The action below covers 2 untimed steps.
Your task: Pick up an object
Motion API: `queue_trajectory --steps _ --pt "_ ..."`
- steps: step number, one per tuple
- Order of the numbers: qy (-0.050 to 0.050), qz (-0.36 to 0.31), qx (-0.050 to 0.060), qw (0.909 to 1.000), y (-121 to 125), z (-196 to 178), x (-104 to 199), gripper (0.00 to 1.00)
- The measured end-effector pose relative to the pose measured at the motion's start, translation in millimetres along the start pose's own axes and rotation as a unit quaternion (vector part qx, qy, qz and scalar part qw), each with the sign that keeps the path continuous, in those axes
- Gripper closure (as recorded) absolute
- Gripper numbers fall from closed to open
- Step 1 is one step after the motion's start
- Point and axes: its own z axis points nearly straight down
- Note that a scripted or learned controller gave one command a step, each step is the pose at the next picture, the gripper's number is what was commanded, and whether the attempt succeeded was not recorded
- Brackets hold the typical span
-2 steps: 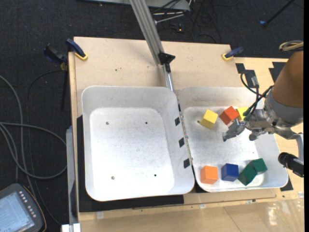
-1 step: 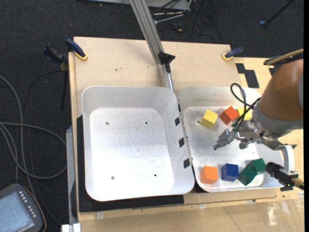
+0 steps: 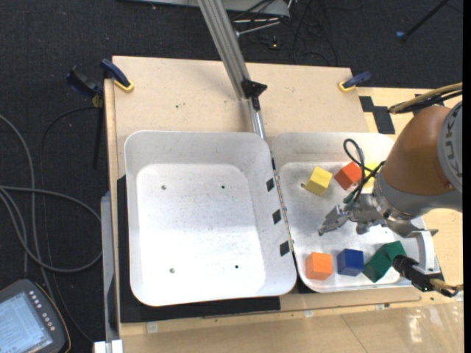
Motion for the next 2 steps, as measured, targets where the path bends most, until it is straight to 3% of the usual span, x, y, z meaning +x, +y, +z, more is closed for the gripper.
queue_trajectory --steps 1,2 --pt "-0.001 0.0 -0.004 1.0 2 -13 0 1.0" --pt "-0.001 -0.002 -0.006 1.0 10 -74 0 1.0"
